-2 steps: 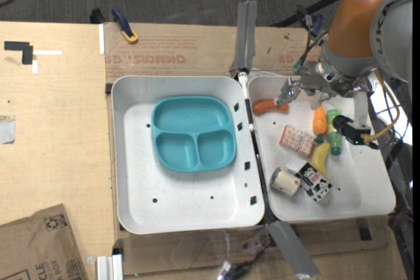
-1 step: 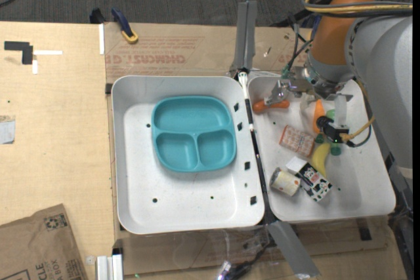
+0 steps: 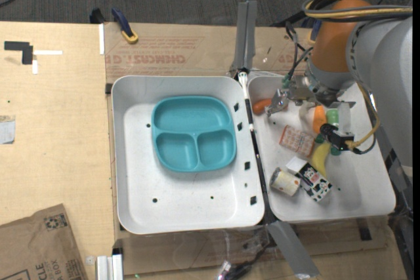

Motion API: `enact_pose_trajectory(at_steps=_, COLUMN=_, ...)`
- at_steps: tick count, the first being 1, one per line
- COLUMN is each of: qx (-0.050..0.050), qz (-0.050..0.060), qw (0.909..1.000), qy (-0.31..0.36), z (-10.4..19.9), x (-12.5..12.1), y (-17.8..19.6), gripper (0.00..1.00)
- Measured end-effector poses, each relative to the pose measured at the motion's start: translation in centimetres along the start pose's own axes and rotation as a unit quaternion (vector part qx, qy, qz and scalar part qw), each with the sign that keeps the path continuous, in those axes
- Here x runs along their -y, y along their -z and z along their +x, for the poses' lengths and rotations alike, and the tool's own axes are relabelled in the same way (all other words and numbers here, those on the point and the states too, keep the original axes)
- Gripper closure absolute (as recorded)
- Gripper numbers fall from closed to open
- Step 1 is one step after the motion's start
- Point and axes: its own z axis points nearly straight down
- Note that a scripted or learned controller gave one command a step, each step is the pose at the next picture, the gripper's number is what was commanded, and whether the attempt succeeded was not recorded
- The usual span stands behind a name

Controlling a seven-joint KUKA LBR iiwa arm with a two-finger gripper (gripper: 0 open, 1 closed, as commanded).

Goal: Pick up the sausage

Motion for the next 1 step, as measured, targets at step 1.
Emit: enact_pose_trajectory(at_steps=1, qx=0.0, qz=-0.001, qw=1.0, qy=-0.001, z=-0.08, x=-0.03, y=0.96, gripper=1.0)
